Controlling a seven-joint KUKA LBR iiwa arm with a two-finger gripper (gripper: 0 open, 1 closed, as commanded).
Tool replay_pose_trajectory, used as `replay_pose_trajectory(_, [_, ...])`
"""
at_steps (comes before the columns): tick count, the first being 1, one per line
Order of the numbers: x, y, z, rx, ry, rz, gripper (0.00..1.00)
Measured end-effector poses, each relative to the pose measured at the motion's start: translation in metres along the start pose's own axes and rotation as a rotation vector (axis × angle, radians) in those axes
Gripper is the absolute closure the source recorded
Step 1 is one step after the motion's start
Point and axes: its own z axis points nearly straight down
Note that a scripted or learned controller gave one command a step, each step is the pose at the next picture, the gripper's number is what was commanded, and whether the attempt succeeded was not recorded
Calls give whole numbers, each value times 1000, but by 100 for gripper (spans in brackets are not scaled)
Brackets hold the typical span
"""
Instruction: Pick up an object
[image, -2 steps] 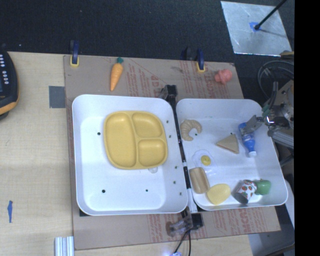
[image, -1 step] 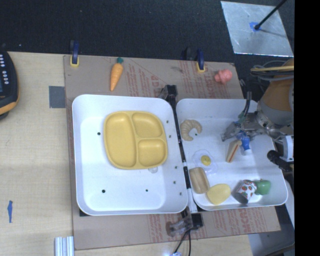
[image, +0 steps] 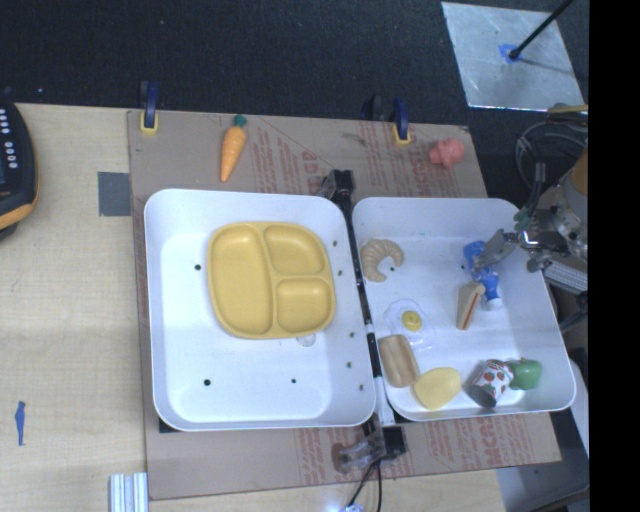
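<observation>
The right bin (image: 440, 215) holds a croissant (image: 381, 258), a fried egg (image: 411, 320), a hot dog (image: 468, 304), a slice of bread (image: 397, 359), a yellow potato-like piece (image: 437, 387), a spotted red-and-white piece (image: 493, 380) and a green piece (image: 526, 374). A small blue object (image: 475, 257) lies near the bin's right side, with a further blue bit (image: 490, 291) just below it. My gripper (image: 499, 246) reaches in from the right and sits right against the upper blue object, low over the bin. Nothing is visibly lifted.
The left bin (image: 180, 380) carries a yellow divided plate (image: 270, 278). On the cardboard behind the bins lie a toy carrot (image: 231, 148) and a pink piece (image: 447, 152). Clamps (image: 400, 128) hold the board's far edge. A black device (image: 14, 165) sits at far left.
</observation>
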Motion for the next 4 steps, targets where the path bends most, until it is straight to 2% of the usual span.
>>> replay_pose_trajectory(1, [25, -13, 57, 14, 5, -5, 0])
replay_pose_trajectory(2, [22, 0, 88, 12, 4, -6, 0])
replay_pose_trajectory(3, [21, 0, 75, 11, 3, -8, 100])
replay_pose_trajectory(4, [132, 3, -20, -2, 7, -14, 100])
